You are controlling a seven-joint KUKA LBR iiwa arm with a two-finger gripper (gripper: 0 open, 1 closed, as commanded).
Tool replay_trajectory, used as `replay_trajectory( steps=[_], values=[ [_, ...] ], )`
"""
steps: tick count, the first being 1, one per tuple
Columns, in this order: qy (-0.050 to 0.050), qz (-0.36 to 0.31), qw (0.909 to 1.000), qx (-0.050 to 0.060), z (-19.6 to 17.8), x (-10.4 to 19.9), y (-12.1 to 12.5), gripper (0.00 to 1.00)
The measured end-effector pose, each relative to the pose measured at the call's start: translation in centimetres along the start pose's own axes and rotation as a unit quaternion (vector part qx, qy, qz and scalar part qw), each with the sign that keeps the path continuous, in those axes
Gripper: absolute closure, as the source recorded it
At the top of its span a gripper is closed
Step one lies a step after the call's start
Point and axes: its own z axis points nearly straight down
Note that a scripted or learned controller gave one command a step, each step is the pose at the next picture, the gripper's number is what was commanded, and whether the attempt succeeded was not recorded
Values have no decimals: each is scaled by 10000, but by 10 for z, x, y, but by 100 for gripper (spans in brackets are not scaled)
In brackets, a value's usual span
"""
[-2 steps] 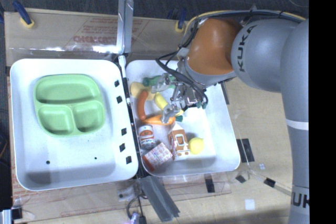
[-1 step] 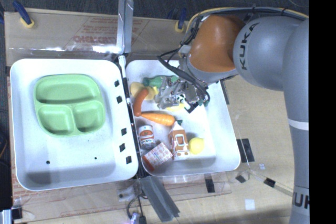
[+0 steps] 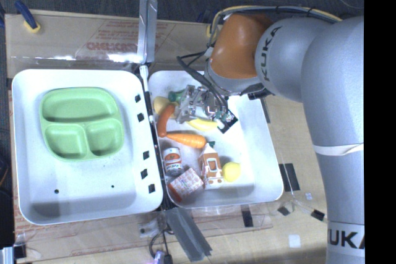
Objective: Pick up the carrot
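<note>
Leftmost, a green divided tray (image 3: 81,122) lies in the left white bin (image 3: 37,195), well apart from the carrot (image 3: 185,140). That carrot lies flat in the right white bin (image 3: 263,151), near its middle, pointing roughly left to right. Up and to the left of the carrot, a second orange vegetable (image 3: 164,120) leans along the bin's left wall. Just below the carrot stand a small red-labelled can (image 3: 172,159) and an orange juice carton (image 3: 211,169), with a lemon (image 3: 231,171) to the lower right. A yellow banana-like piece (image 3: 202,125) sits just above the carrot. The claw (image 3: 199,105) hangs above that piece, close over the carrot; whether it is spread or pressed together cannot be told.
</note>
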Motion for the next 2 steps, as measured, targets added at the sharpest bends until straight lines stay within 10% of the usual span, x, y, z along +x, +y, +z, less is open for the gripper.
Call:
replay_trajectory(
  steps=[1,2],
  values=[
    [22,-704,9975,-2,1,19,-11,100],
    [19,-702,9975,-2,0,19,-11,0]
  ],
)
